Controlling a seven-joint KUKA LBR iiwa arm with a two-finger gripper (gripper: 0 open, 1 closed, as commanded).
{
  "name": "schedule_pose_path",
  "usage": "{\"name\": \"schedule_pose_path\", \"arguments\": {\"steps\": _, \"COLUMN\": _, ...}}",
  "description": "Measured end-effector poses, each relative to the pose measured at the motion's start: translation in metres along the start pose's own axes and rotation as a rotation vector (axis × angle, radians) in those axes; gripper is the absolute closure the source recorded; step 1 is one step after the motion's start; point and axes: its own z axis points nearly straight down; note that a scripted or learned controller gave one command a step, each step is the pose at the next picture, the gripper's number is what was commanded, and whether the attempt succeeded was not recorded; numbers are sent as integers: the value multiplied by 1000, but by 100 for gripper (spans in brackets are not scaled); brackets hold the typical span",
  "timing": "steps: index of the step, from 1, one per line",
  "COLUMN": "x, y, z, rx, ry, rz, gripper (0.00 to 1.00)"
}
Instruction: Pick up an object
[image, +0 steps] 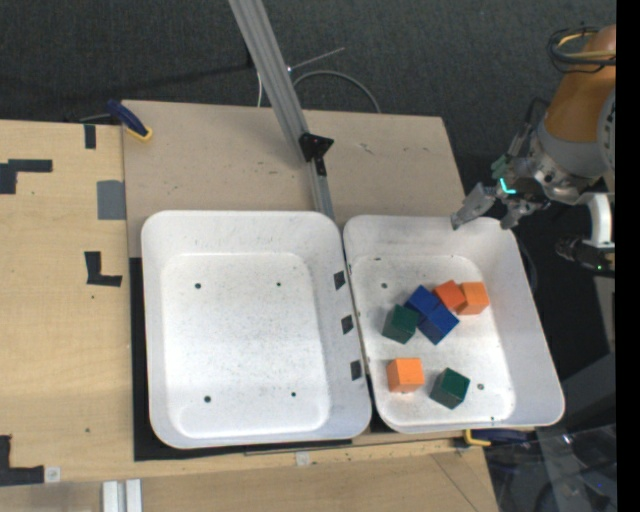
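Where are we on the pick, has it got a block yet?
Nothing picked yet. The gripper hangs over the right bin's upper right corner with no block between its fingers. All the blocks lie on the bin floor: the blue block cluster, the lone orange block and green block. Descent, grasp and lift remain.

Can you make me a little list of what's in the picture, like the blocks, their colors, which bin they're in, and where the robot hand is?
bins: two white bins side by side, left bin and right bin
blocks: all in the right bin
blue blocks: two touching, near the middle
orange blocks: two together at the right, one alone lower down
green blocks: one beside the blue ones, one near the front
gripper: above the right bin's far right corner, holding nothing
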Motion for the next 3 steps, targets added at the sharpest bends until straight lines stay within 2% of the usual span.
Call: {"name": "schedule_pose_path", "arguments": {"steps": 3, "x": 5, "y": -3, "z": 127, "rx": 3, "ry": 1, "rz": 0, "gripper": 0}}
